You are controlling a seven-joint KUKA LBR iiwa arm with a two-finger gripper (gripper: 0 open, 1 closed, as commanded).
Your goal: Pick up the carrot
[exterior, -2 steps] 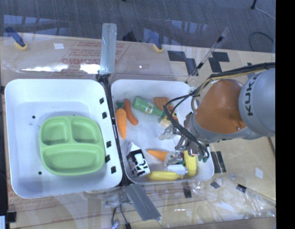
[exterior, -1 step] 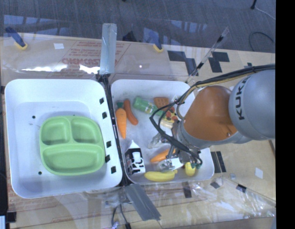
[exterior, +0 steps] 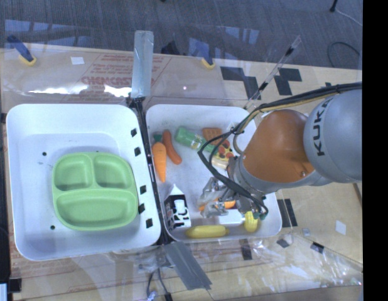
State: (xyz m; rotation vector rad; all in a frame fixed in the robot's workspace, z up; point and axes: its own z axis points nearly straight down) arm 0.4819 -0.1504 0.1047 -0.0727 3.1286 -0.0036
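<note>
The carrot (exterior: 159,160) is lying in the right bin (exterior: 188,113), close to the wall that this bin shares with the left bin (exterior: 18,168). It is pointing up and down in the picture, with a bit of green at its top end. Just beside it, a darker orange thing (exterior: 172,147) is leaning on a slant; it may be a second, smaller carrot. The gripper (exterior: 220,200) is sitting low in the same bin, but over at the near right part, well apart from the carrot. It is hanging over a pile of small toys, and a small orange bit is showing near its tip, but I cannot tell what that bit is or if the gripper is holding it. I cannot tell how wide the gripper is either, because the arm is covering much of it. So the arm seems to be at the reaching step, and the carrot is not picked up yet. Next, I think the arm needs to go toward the left side of the bin, line up over the middle of the carrot, and come down without bumping the wall or the black and white carton (exterior: 176,211). The green tray (exterior: 93,190) in the left bin is not part of this job.
</note>
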